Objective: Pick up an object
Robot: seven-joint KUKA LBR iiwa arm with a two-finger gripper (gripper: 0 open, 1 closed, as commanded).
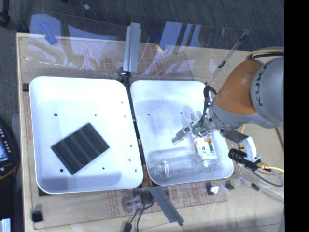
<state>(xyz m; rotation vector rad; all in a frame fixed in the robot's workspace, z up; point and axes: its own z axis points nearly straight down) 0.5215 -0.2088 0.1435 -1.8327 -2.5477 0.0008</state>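
Viewing the worktop [77,209] from above at a slant: it carries two shallow white bins side by side, touching along their inner walls.

Left bin [72,100]: holds one item, a black ribbed slab [79,148]. It lies flat on the floor of the bin, turned at an angle to the walls, in the near-left part and clear of every wall.

Right bin [159,100]: holds two items and has the arm working over it.

Arm [270,95]: grey, reaching in from the right edge of the view. Its orange band [236,93] sits over the right wall of the right bin.

Clear bottle [176,167]: transparent and hard to make out against the white. It lies on its side along the near wall of the right bin, with one end towards the near-left corner.

Small bottle [206,150]: white label with green print, lying tilted near the right wall of the right bin. Its lower end is just beside the clear bottle; contact between the two cannot be judged.

End effector [183,133]: low over the middle of the right bin, just left of the small bottle and above the clear bottle in the view. Open or closed cannot be told from this angle, and nothing is visibly held in it. All three objects rest in their bins.
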